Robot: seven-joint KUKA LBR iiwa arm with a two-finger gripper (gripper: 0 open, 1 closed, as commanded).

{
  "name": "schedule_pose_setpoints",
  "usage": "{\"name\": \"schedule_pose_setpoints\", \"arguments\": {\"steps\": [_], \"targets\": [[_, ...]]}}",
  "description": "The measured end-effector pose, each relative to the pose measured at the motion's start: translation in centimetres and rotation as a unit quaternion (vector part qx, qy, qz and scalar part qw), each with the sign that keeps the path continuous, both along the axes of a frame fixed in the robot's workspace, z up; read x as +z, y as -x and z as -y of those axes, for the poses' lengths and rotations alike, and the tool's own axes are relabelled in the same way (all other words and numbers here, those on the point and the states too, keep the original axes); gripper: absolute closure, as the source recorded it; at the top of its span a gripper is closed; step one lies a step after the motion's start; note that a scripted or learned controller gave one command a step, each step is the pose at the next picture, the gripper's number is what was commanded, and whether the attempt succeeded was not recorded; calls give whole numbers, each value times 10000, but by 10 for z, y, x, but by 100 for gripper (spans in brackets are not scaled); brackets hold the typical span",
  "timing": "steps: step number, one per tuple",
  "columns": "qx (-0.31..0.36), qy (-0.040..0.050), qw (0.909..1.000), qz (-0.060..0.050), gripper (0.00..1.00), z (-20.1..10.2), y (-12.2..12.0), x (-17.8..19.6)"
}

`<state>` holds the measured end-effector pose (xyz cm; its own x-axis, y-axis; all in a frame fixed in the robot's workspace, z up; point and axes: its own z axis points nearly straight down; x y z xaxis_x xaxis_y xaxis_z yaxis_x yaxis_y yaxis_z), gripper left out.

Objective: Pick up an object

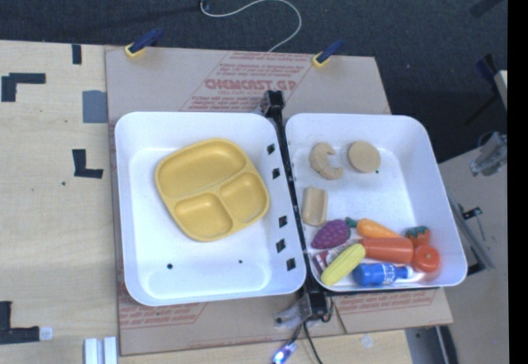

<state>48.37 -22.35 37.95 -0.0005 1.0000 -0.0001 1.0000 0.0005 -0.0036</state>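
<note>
So, the setup first. Two shallow white bins sit side by side on a brown cardboard sheet [247,82], which is pinned at its 12 o'clock edge by two blue-and-yellow clamps [144,42], presumably so nothing slides when the arm pushes.

The left bin [132,189] carries one yellow three-compartment plastic plate [210,189], lying flat near its centre and turned slightly.

The right bin [429,139] holds the candidates. Towards 12 o'clock lie a tan croissant-shaped toy [326,160] and a round tan biscuit-like disc [364,157], near each other but apart. At 9 o'clock, just beside the dividing wall, lies a tan bread-like block [313,205].

From 6 to 4 o'clock the rest are crowded and touching:
- a purple toy grape bunch [332,233]
- an orange toy carrot [378,229]
- a red-orange sausage-shaped piece [388,249]
- a red toy tomato [426,258]
- a yellow toy corn cob [342,263]
- a blue-and-white tube [381,275], against the rim

We judge that this heap collected in the bin's low corner, which would make a clean pinch harder there. The three tan pieces have free space on both sides and look to us the easier picks. No object is lifted yet; all rest on the bin floors.

Gripper state: we cannot tell from this frame.
</note>
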Motion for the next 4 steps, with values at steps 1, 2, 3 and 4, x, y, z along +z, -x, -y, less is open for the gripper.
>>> {"name": "schedule_pose_setpoints", "arguments": {"steps": [1,2,3,4], "targets": [[-3,-7,10000,-9,100,0,0,-56],[8,2,10000,13,100,0,0,-43],[12,3,10000,11,100,-1,-1,-34],[17,3,10000,10,100,-1,-1,-24]]}}
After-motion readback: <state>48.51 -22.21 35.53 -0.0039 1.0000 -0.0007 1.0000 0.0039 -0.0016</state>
